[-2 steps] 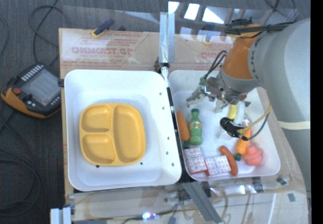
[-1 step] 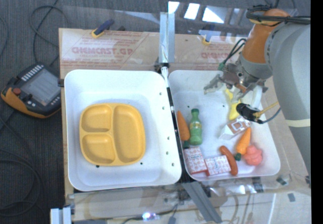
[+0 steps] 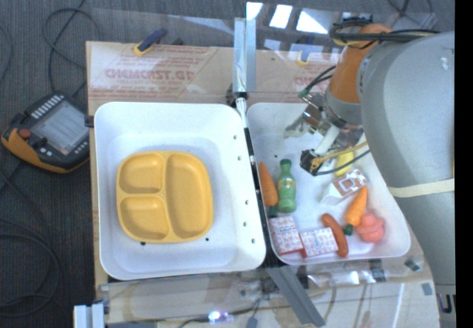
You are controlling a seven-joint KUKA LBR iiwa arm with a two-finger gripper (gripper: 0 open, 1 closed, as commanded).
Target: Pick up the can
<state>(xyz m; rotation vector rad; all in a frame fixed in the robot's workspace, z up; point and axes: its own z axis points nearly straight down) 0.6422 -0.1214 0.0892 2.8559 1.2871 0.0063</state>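
- right bin [image 3: 275, 134]: far-left corner bare; everything crowds the near half.
- can [image 3: 285, 235]: taken to be the red-and-white piece lying at the near wall, just beside a twin piece [image 3: 318, 242] on its right. Which of the two is the can, cannot tell.
- bottle [image 3: 286, 186] lies just behind the can; carrot [image 3: 267, 185] lies along the left wall, close beside the bottle. Little room on that side.
- sausage [image 3: 335, 234] lies against the twin piece's right.
- gripper [image 3: 307, 123] hangs over the far half, well apart from the can. Open or closed: cannot tell.
- arm [image 3: 414, 120] covers the bin's right wall and is cut off at the picture's edge.
- yellow thing [image 3: 347, 160] is partly hidden under the wrist; unidentified.
- left bin [image 3: 103, 171]: plate [image 3: 164, 195] sits mid-floor, with a bare margin all round.
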